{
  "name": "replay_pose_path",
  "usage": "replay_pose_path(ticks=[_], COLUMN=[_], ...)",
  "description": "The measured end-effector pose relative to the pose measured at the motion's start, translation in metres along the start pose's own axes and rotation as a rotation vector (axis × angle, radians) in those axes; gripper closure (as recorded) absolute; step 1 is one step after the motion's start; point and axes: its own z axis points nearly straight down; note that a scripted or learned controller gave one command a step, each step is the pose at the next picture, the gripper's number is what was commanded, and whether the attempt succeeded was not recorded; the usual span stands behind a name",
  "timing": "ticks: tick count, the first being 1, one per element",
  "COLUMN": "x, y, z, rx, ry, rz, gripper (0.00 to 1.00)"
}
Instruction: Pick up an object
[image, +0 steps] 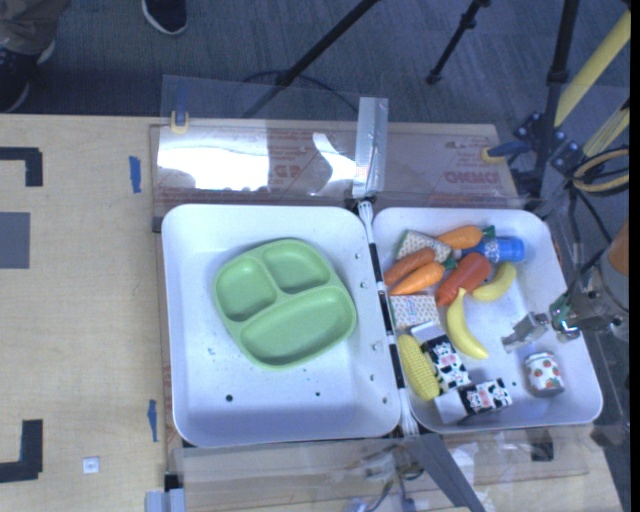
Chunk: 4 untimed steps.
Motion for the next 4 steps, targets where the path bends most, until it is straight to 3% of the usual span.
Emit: replay_pose_path(ticks=[1, 2, 3, 4], x=[0.012, 0.012, 0.012, -0.002], y=[0.002, 0.003, -0.001, 0.061], z=[0.001, -0.007, -0.002, 0.035], rx=[-0.001, 0.000, 0.017, -0.002], ry=[0.000, -0.001, 0.006, -0.003], rz=[0.179, 0.177, 0.181, 0.167], gripper=[0.00, 1.00, 0.00, 0.00])
